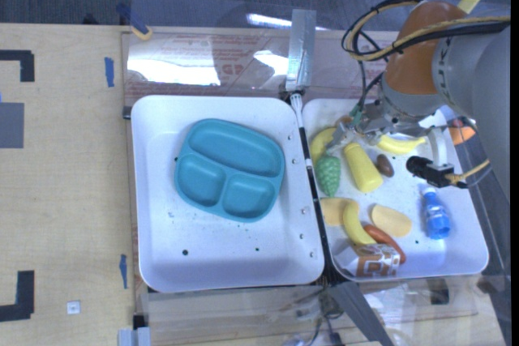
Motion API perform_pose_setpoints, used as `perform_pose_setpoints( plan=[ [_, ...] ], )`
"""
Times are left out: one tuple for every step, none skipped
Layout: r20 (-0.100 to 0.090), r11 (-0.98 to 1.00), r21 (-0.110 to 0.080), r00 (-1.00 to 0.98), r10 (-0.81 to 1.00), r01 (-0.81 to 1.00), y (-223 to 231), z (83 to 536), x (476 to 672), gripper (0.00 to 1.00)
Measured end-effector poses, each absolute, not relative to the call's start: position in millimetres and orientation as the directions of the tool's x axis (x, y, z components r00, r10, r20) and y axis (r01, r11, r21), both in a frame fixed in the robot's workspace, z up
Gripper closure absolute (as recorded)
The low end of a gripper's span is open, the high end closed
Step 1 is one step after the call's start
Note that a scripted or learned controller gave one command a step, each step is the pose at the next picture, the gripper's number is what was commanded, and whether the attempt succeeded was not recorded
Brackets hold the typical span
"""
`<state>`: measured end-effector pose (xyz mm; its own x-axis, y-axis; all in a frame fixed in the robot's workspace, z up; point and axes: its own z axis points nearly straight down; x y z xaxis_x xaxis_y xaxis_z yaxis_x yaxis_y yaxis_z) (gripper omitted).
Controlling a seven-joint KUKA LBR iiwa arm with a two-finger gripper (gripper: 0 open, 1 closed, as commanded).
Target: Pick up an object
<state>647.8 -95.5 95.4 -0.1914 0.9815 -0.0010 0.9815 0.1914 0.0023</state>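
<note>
I count one blue three-compartment plastic plate point(229, 168) in the left white bin point(154, 198), while the gripper's point(362, 124) grasp I cannot tell.

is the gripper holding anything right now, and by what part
Cannot be told: the gripper is down in the right bin among the yellow toy foods, its tips hidden.

Surface point(57, 190): pale wood-grain top, with black corner marks and short blue tape strips on its left part.
Left bin point(154, 255): shallow, white, resting on the surface, touching the right bin along their shared edge.
Right bin point(462, 255): shallow, white, resting on the surface at the right.
Clear sheet point(211, 61): glossy plastic lying just behind the two bins, reflecting light.
</note>
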Motion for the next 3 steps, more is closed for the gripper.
perform_pose_setpoints(
  plan=[
    [-0.001, 0.191, 0.004, -0.191, 0.982, 0.982, -95.4, 105.6, 648.4, 1.0],
    [0.014, 0.385, -0.021, -0.384, 0.923, 0.923, -121.1, 85.4, 662.3, 1.0],
    [0.011, 0.385, -0.018, -0.385, 0.923, 0.923, -121.3, 96.5, 663.2, 1.0]
  ],
)
